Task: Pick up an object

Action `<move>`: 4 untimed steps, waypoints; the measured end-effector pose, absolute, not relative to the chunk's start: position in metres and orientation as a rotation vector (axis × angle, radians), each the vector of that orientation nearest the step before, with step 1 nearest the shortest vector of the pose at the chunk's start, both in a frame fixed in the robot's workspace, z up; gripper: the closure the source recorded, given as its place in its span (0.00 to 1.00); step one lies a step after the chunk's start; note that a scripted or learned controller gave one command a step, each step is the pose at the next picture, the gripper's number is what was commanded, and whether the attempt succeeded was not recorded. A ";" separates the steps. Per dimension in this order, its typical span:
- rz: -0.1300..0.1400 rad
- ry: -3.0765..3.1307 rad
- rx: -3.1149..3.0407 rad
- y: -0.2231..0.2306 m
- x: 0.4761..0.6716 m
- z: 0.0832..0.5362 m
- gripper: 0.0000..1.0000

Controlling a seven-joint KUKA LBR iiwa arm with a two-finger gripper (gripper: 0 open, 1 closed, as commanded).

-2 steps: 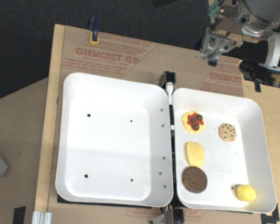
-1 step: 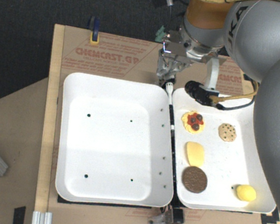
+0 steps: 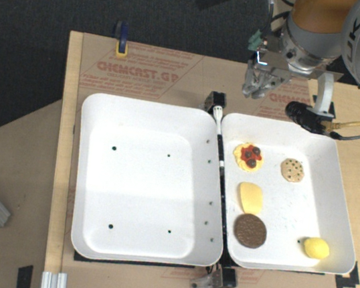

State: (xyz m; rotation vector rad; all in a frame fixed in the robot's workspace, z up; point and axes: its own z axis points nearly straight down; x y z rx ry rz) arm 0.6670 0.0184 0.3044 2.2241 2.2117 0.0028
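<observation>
The gripper (image 3: 260,85) hangs above the right bin's (image 3: 344,176) far edge — whether its jaws are wide or narrow, I can't tell. Five foods lie below.

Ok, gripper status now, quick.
Gripper: nothing between its fingers; open or shut cannot be told. It hangs above the bench behind the right bin, clear of the food pieces in it.

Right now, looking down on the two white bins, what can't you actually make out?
- Two-finger gripper: too small and blurred in the camera view to tell how its fingers stand.
- Grey arm with orange band: cut off by the top edge.
- Round chocolate cookie in the right white bin: surface detail too small.
- Blue clamp: blurred.
</observation>
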 end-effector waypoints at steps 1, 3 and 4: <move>0.003 2.208 2.224 -0.059 0.667 0.331 1.00; 0.011 2.228 2.208 0.085 0.644 0.339 1.00; 0.000 2.236 2.213 0.205 0.651 0.276 1.00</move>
